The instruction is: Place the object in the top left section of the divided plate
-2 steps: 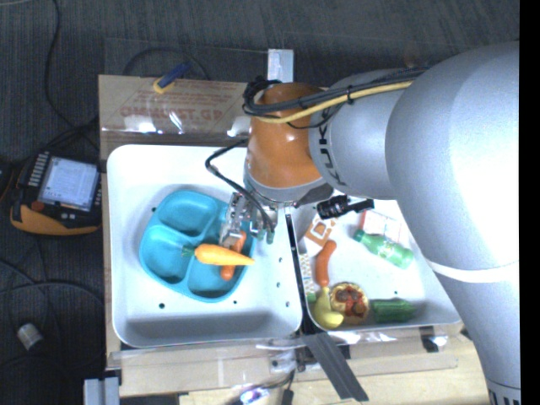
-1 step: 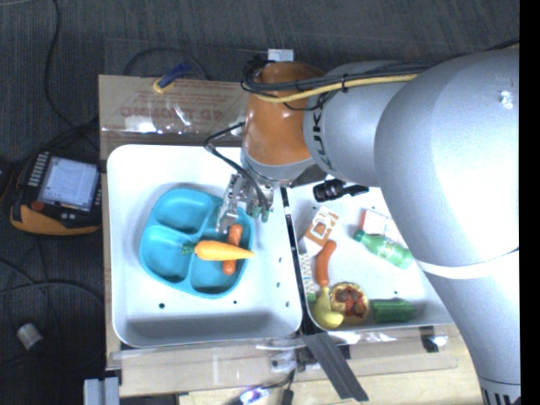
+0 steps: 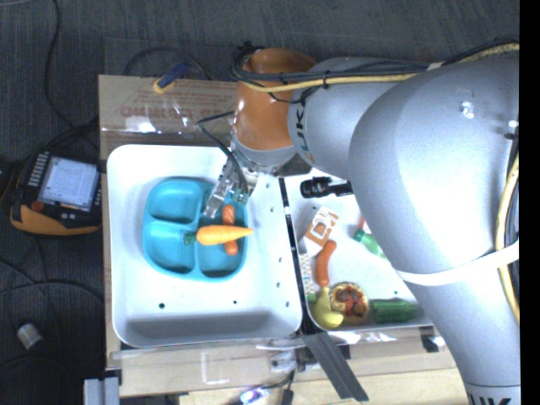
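A blue divided plate (image 3: 173,226) lies in the left white bin (image 3: 135,310). An orange carrot (image 3: 224,234) with a green stem end rests across the plate's right-hand sections, pointing right. A shorter red-orange piece (image 3: 229,216) shows just above the carrot, and another bit of it below the carrot. My gripper (image 3: 229,194) hangs over the plate's upper right part, its tip right above that red-orange piece. The plate's top left section (image 3: 173,201) is bare blue.
The right bin (image 3: 380,277) holds a white and orange carton (image 3: 322,224), a red sausage-like piece (image 3: 324,262), a green item (image 3: 367,241), a banana (image 3: 327,315), a cucumber (image 3: 392,310) and a round mixed-colour toy (image 3: 348,298). The arm's bulk covers the bin's right side.
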You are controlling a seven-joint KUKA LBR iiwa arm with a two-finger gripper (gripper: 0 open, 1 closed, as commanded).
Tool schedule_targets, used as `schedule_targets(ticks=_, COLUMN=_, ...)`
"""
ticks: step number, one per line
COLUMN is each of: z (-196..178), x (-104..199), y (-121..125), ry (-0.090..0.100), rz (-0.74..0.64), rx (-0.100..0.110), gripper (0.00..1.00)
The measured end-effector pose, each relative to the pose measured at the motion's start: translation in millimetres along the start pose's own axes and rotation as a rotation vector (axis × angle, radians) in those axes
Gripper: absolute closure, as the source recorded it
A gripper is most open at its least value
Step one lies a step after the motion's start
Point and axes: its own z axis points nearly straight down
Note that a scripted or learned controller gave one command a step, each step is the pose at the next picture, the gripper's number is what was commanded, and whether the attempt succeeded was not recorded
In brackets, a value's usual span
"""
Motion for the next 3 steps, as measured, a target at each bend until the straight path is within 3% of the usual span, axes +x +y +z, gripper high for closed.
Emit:
schedule_targets(ticks=1, z=-5.6, x=5.0, y=49.2, ry=-0.011, rz=0.198, rx=0.021, gripper=1.0)
schedule_targets(ticks=2, z=-0.5, x=17.8, y=63.1, ry=-0.016, rz=0.796, rx=0.027, gripper=1.0)
schedule_targets(ticks=3, z=1.5, x=14.7, y=82.8, ry=-0.023, rz=0.95, rx=0.04, gripper=1.0)
